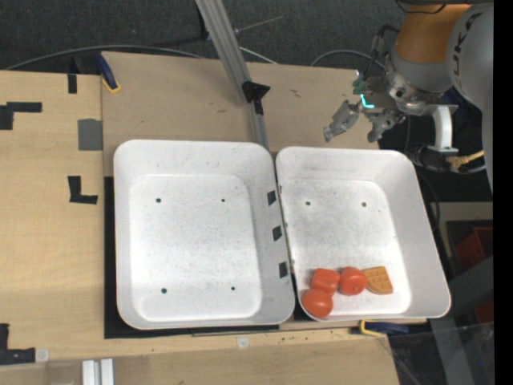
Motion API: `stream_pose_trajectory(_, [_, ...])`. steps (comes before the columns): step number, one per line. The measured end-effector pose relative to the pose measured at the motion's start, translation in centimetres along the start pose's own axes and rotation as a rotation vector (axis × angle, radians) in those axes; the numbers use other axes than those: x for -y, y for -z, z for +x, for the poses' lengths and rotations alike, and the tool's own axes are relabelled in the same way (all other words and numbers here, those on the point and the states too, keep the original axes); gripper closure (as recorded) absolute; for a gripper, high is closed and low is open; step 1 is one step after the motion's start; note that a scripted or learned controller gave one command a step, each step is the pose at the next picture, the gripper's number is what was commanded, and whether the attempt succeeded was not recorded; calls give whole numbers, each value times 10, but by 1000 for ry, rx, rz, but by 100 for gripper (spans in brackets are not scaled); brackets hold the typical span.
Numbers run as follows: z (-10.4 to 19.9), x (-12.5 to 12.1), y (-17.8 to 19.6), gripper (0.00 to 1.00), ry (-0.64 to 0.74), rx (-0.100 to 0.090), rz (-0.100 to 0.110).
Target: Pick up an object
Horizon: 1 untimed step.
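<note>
Jaws spread apart, nothing held. Gripper (pixel 362 125) poised beyond right bin (pixel 417 207), at its 12 o'clock edge. Descent to be aimed toward bin's 6 o'clock, fingers centred on single piece. Three red tomatoes (pixel 325 279), rounded, clustered touching; orange cracker (pixel 378 280) alongside at 3 o'clock.

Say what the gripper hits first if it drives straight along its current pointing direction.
Probably the bare tan wooden bench top just behind the right shallow white bin. The two-finger gripper points down and left, above that far rim; depth is unclear, so it might strike the rim instead.
</note>
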<state>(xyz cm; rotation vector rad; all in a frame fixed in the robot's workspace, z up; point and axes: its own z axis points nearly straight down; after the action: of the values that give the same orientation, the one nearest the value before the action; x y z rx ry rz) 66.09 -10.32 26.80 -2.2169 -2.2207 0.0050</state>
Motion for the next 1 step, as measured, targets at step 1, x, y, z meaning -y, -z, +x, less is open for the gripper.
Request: stream_pose_trajectory(1, [0,-1,2,0,1,1,-3])
